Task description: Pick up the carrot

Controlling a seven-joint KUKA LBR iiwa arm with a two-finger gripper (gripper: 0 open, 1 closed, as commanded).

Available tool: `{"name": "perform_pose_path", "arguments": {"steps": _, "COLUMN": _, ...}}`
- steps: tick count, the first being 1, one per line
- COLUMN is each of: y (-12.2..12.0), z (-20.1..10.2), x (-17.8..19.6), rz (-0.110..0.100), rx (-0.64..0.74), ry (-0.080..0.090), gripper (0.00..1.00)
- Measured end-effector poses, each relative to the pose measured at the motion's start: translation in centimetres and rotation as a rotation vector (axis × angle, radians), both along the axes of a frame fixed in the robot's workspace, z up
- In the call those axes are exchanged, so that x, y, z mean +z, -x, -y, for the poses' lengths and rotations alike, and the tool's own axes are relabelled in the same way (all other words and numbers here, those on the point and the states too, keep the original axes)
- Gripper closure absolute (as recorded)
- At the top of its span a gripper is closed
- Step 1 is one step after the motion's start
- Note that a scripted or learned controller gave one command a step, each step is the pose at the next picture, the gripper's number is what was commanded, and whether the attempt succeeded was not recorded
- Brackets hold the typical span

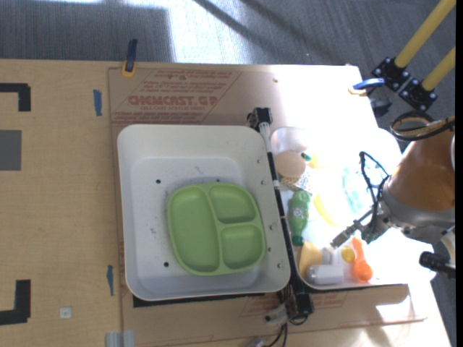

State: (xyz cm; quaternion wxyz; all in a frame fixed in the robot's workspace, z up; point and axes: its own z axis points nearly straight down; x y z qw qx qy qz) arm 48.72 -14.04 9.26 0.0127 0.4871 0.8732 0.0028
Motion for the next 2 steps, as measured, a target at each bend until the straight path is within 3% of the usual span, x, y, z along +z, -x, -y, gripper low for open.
{"name": "perform_pose_path", "arguments": {"steps": 1, "y": -0.1, "z": -1.4, "x": 0.1, "rz": 0.002, "rx": 0.273, "ry": 0.009, "gripper": 0.0}}
{"name": "perform_pose_path", "arguments": {"steps": 2, "y": 0.0, "z": -1.9, "x": 1.2, "rz": -0.01, "rx": 0.277, "ry": -0.006, "gripper": 1.0}}
